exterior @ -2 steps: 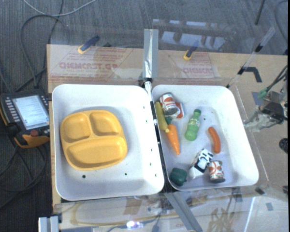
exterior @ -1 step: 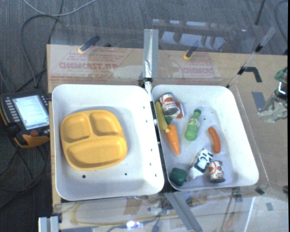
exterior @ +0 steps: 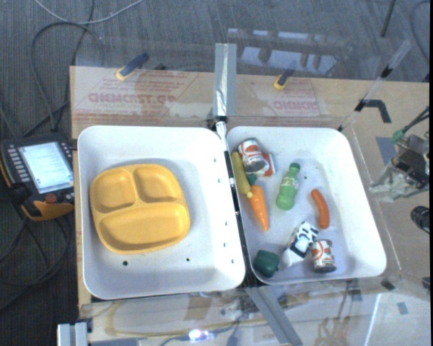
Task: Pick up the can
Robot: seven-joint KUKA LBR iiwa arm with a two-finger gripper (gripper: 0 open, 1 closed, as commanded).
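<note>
A red and white can (exterior: 254, 156) lies on its side in the far left corner of the right bin (exterior: 353, 193). A second, smaller red and white can (exterior: 322, 255) stands near that bin's front edge, touching a black and white carton (exterior: 301, 239).
In the right bin also lie a green bottle (exterior: 288, 186), a carrot (exterior: 257, 206), a sausage (exterior: 320, 207), a yellow stick-like item (exterior: 239, 173) along the left wall and a dark green piece (exterior: 267, 262). The left bin (exterior: 101, 143) holds a yellow divided plate (exterior: 139, 207). A tablet (exterior: 40, 166) rests left of the bench.
</note>
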